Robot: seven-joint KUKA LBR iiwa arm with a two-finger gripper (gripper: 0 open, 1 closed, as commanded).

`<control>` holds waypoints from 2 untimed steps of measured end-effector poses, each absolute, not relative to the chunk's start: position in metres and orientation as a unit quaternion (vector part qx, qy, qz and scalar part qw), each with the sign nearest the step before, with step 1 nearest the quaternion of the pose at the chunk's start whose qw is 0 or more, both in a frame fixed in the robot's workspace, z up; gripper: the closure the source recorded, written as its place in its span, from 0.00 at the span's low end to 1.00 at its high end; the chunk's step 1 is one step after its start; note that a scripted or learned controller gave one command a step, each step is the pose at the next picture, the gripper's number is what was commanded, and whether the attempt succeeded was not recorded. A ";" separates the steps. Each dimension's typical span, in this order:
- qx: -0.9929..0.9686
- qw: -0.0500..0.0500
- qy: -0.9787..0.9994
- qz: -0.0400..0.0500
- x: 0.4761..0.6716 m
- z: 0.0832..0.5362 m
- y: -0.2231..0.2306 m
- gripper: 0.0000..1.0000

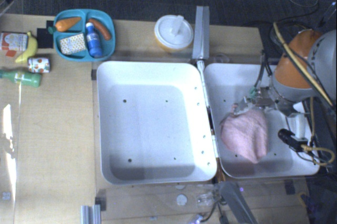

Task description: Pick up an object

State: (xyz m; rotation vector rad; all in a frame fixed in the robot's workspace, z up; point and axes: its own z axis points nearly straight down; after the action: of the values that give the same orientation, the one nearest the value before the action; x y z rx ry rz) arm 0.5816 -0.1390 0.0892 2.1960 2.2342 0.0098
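Note:
A crumpled pink cloth [245, 136] lies in the right bin [226, 78], near its front and middle. My gripper [251, 103] hangs low over the bin at the cloth's far edge, right at or just above the fabric. The grey arm with its orange band [295, 62] reaches in from the right behind it. Whether any cloth is in the gripper's grasp is hidden at this angle.
The left bin [150, 120] sits beside the right one, with a metal divider post [200, 33] behind their shared edge. On the bench behind are a white lidded tub [174, 32] and a blue tray of toy food [84, 33]. A banana [27, 48], a small can [39, 64] and a green bottle [21, 78] lie far left.

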 end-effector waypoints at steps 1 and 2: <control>0.670 0.006 0.743 0.004 0.525 0.090 -0.157 0.00; 0.656 0.005 0.755 0.004 0.535 0.090 -0.174 0.00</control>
State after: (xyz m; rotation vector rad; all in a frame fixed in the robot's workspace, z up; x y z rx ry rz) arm 0.5350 -0.1741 0.0897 2.0535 2.3642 0.0128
